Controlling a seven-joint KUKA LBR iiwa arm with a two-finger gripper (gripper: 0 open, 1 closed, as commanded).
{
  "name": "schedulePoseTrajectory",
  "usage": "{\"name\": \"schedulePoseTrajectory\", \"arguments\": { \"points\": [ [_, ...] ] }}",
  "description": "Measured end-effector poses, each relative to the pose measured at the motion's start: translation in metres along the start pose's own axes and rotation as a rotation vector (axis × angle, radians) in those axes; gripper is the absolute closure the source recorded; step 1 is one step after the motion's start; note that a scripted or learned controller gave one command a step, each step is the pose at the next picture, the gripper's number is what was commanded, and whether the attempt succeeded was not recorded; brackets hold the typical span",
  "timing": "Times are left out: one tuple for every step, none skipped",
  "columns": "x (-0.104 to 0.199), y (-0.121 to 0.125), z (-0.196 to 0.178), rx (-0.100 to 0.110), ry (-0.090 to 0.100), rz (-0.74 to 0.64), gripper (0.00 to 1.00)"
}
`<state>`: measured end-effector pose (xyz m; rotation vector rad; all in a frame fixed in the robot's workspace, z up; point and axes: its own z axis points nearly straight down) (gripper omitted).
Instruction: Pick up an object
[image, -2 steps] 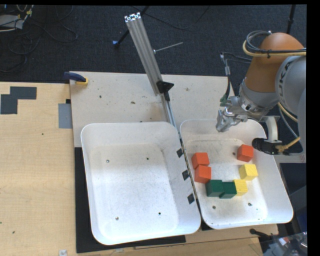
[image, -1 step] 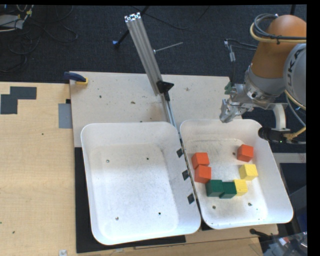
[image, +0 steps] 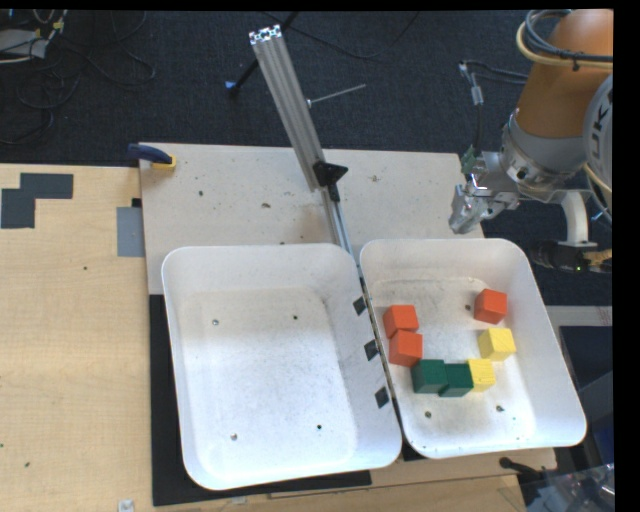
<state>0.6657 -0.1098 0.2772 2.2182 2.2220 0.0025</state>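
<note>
Two bins sit side by side on the tabletop (image: 240, 190). The right bin (image: 545, 400) holds all the blocks (image: 445, 378), clustered toward its middle. The end effector (image: 470, 212) hangs behind the right bin's far edge, above the tabletop

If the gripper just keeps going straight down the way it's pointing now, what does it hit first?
Probably the far rim of the right bin, or the bench just behind it. The gripper hangs over that edge, well short of the blocks; depth is hard to judge from this slanted view.
</note>
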Motion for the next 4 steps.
{"name": "schedulePoseTrajectory", "arguments": {
  "points": [
    [0.039,-0.026,0.016,0.008,0.002,-0.001,1.00],
    [0.079,-0.044,0.029,0.008,0.002,-0.001,1.00],
    [0.131,-0.074,0.029,0.008,0.003,-0.002,1.00],
    [0.178,-0.088,0.028,0.008,0.002,-0.002,1.00]
  ]
}}
